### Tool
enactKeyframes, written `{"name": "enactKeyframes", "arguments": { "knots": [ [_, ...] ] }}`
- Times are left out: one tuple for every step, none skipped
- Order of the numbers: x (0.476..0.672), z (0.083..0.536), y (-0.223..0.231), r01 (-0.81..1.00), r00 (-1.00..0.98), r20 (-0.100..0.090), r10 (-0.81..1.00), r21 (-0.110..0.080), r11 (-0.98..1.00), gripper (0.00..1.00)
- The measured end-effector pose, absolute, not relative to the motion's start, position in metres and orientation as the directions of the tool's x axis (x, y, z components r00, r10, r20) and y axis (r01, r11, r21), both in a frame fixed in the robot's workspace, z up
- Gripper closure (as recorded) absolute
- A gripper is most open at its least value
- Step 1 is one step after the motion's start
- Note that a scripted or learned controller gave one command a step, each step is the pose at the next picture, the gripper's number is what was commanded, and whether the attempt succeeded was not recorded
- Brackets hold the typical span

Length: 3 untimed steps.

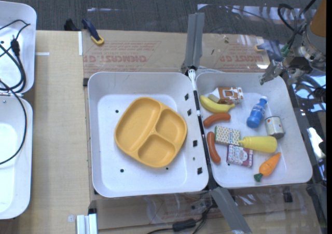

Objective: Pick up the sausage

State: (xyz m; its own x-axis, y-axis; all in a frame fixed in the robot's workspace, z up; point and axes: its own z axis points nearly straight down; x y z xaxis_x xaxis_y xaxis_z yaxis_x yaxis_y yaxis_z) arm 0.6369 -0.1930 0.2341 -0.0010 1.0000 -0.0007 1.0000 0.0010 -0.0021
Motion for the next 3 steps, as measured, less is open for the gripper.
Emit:
{"name": "enactKeyframes", "arguments": {
  "knots": [
    [0.659, 0.382, -0.153, 1.0, 0.013, -0.002, 1.0, -0.001, -0.013, 0.0],
    [0.644, 0.264, -0.142, 0.998, 0.056, -0.001, 0.998, -0.003, -0.056, 0.0],
    [0.588, 0.141, -0.093, 0.998, 0.058, 0.0, 0.998, -0.004, -0.058, 0.0]
  ]
}}
